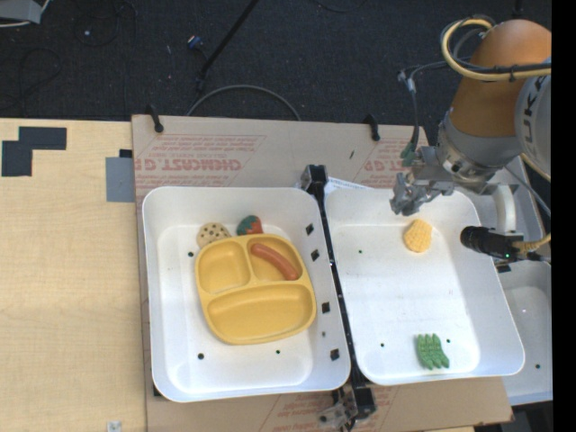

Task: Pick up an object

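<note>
A small yellow waffle-like piece (418,237) lies in the right bin (486,331), near its far side. A green toy vegetable (432,351) rests near that bin's front edge. My gripper (407,202) hangs over the far end of the right bin, just up and left of the yellow piece, and nothing shows between its fingers. In the left bin (171,331) a yellow divided tray (256,318) holds a sausage (276,259) in one compartment. A cookie (213,233) and a red-green strawberry-like piece (249,225) lie just behind the tray.
A black divider (326,268) runs between the two bins. A black cylindrical part (486,240) sticks over the right bin's right rim. Cardboard (243,156) lies under the bins, with a wooden bench surface (63,277) to the left.
</note>
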You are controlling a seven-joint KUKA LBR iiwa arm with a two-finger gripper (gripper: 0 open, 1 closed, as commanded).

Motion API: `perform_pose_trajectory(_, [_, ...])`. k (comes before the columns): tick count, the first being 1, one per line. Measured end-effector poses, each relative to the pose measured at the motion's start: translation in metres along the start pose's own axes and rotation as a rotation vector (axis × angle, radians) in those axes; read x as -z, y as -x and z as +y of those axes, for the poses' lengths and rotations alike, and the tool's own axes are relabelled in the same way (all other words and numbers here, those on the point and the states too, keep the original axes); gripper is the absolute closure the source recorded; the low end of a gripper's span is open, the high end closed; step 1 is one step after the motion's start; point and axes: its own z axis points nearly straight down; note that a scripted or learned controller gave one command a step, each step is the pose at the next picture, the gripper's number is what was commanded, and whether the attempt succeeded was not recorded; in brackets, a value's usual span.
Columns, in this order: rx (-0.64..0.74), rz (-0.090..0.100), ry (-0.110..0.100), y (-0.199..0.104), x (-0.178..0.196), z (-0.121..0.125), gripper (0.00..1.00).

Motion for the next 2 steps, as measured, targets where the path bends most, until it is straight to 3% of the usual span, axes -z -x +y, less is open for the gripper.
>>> perform_pose_trajectory(1, [-0.001,0.0,0.0,-0.054,0.003,0.007,1.0])
perform_pose_trajectory(2, [-0.001,0.0,-0.002,-0.105,-0.012,-0.001,1.0])
